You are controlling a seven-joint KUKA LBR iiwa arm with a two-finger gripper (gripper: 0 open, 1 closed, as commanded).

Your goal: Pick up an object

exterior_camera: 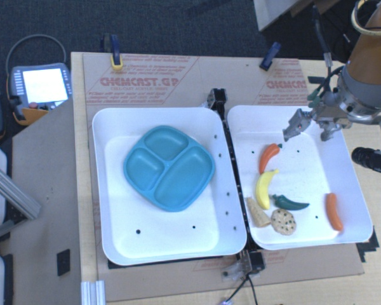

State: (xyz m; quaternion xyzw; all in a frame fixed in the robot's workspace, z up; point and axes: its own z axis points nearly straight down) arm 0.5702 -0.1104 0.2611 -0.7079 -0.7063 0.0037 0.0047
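Two white bins sit side by side, the right bin [343, 170] holding an orange chili pepper [268, 157] and banana [264, 189] just below the gripper [309, 127], whose jaws' state cannot be told.

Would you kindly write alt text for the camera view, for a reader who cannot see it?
The gripper hovers over the right bin, above an orange chili, banana, green pepper, cookie and carrot. The left bin holds a blue divided plate.
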